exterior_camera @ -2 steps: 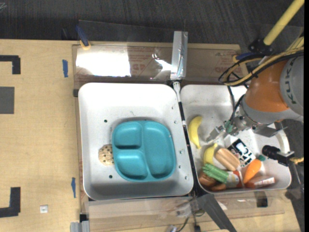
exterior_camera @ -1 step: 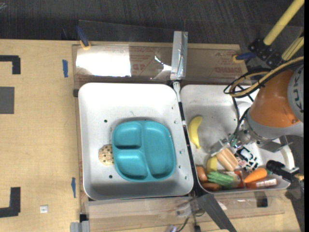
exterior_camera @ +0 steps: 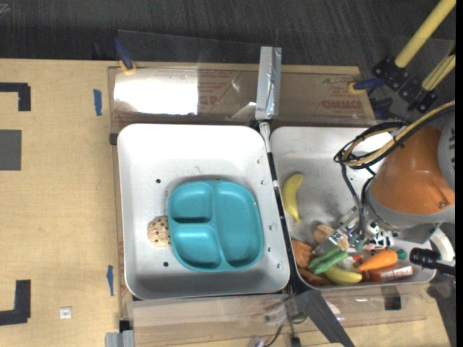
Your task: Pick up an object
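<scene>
Lying heaped in the right bin's (exterior_camera: 318, 147) near corner are an orange carrot (exterior_camera: 377, 259), green pieces (exterior_camera: 327, 259) and a small banana (exterior_camera: 346, 276). Another banana (exterior_camera: 291, 196) lies apart by the divider. Above the heap hangs the gripper (exterior_camera: 356, 230); its grip cannot be made out. A teal divided plate (exterior_camera: 215, 224) and a cookie (exterior_camera: 158, 231) occupy the left bin (exterior_camera: 145, 157).
</scene>
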`<state>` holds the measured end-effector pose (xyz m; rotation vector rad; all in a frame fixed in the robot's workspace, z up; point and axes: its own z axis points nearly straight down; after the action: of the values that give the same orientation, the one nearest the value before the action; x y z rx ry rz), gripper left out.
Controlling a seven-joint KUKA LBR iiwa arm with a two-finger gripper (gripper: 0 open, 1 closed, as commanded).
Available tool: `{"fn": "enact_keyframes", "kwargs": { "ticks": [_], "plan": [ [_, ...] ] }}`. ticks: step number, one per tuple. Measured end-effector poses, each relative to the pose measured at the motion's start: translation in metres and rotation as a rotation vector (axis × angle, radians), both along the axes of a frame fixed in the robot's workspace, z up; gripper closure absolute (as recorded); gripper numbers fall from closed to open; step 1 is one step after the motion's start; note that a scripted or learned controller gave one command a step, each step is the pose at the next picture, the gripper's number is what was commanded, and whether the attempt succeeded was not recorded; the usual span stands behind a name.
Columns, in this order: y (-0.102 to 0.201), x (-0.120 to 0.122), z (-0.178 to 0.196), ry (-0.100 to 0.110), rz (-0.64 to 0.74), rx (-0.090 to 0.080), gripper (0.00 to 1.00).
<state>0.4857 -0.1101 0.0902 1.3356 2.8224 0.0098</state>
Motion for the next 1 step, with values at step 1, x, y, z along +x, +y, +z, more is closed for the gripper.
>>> {"fn": "enact_keyframes", "kwargs": {
  "ticks": [1],
  "plan": [
    [0.0005, -0.0003, 0.0086, 0.0, -0.002, 0.001, 1.0]
  ]
}}
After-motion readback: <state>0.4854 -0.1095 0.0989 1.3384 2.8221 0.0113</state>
